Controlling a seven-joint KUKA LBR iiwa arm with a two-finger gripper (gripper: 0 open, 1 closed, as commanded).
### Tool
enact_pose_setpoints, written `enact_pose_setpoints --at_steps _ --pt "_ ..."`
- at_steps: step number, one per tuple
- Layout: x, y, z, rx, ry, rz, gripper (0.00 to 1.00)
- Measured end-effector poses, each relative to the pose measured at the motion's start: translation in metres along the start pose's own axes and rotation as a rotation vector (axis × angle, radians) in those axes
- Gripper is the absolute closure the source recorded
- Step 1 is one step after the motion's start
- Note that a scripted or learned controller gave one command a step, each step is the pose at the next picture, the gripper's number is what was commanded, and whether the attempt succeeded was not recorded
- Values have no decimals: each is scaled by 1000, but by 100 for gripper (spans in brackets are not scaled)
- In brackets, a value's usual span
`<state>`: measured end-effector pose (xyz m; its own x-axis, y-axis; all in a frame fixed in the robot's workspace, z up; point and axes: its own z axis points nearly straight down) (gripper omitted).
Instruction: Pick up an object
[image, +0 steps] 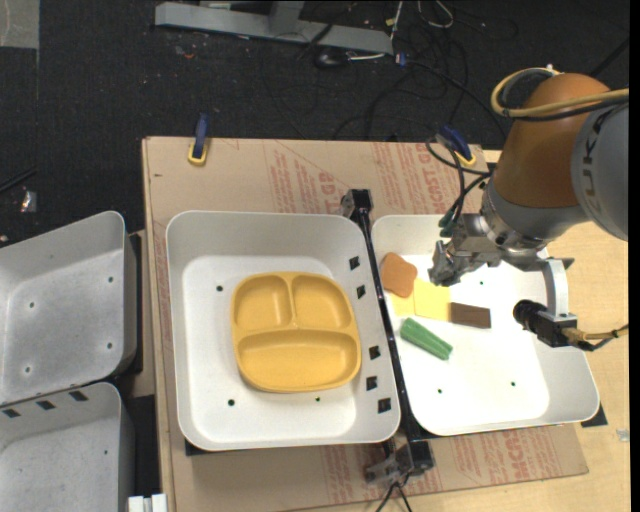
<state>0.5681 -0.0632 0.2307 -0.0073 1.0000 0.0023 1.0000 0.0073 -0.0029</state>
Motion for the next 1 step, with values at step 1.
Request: enact_pose_setpoints --at_steps 1 --pt "49 -15 9 1 -1 1 100"
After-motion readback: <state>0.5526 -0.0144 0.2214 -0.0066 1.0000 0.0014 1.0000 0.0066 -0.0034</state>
